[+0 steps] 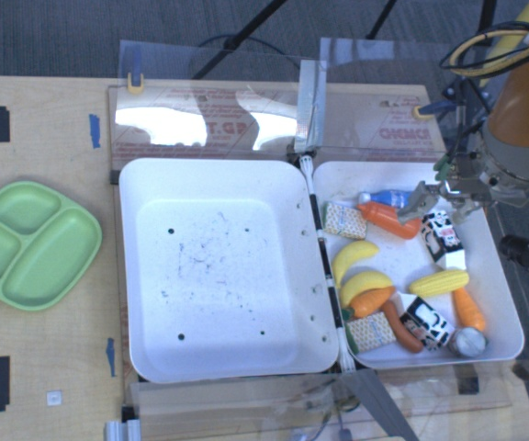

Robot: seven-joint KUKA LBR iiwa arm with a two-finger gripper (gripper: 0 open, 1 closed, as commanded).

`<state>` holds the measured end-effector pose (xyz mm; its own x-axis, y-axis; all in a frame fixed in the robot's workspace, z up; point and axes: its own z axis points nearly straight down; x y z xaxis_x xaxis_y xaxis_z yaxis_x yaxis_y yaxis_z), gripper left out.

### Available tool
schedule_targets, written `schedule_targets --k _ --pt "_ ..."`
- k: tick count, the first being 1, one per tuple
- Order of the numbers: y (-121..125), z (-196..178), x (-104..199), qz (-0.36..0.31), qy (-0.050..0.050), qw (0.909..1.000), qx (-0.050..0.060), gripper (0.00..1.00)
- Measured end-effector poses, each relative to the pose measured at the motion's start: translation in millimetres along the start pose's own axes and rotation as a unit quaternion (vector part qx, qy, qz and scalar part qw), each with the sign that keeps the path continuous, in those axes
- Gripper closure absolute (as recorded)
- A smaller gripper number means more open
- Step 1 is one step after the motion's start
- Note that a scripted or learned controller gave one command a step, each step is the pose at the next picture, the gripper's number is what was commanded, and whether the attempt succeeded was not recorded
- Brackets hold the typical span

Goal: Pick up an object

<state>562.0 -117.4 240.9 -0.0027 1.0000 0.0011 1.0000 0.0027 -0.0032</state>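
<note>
The right bin (508,338) holds several toy foods. Among them are an orange carrot (388,219), a blue bottle (388,197), two yellow bananas (356,255), a corn cob (439,283) and a black-and-white carton (441,234). Near the front lie a second carton (427,322), a red sausage (400,324), a small carrot (469,309) and a grey ball (469,341). My gripper (443,200) hangs over the bin's back right part, just above the first carton and beside the carrot's tip. It is open, with nothing between its fingers (420,201).
The left bin (136,274) sits beside the right one, with a ridge between them. A green divided plate (30,244) lies on the bench at far left. Clear plastic walls (306,108) stand behind both bins. Cables hang at the upper right.
</note>
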Motion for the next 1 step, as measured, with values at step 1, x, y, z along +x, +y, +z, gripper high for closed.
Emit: schedule_targets --k 1 --pt "-31.5 119.9 -19.6 -0.021 0.0 0.9998 -0.001 0.0"
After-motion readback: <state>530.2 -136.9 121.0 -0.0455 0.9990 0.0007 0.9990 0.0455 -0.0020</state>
